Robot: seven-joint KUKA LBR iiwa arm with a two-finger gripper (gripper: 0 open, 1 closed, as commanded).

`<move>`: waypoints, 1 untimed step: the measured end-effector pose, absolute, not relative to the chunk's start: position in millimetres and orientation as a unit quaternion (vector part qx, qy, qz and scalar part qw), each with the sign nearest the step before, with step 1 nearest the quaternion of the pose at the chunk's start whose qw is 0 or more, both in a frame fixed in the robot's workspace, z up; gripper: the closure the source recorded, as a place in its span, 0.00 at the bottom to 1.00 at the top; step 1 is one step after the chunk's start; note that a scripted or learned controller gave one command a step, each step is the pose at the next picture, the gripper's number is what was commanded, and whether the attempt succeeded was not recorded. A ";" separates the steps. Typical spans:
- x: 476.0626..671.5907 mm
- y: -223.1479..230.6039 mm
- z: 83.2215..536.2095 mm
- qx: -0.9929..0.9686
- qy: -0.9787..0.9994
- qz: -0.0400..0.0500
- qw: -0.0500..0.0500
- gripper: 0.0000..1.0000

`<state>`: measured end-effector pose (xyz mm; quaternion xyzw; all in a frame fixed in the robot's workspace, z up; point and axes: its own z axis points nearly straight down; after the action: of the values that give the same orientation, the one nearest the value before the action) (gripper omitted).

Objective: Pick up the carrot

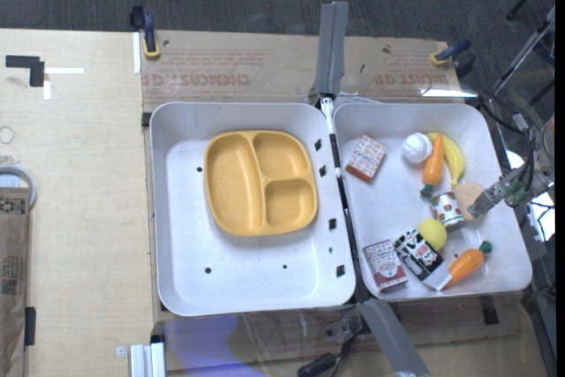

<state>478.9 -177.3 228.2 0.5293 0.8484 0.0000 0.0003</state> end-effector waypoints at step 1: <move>477.6 -201.0 168.6 0.479 0.878 0.000 -0.001 1.00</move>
<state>477.6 -201.0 168.6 0.4785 0.8781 0.0000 -0.0010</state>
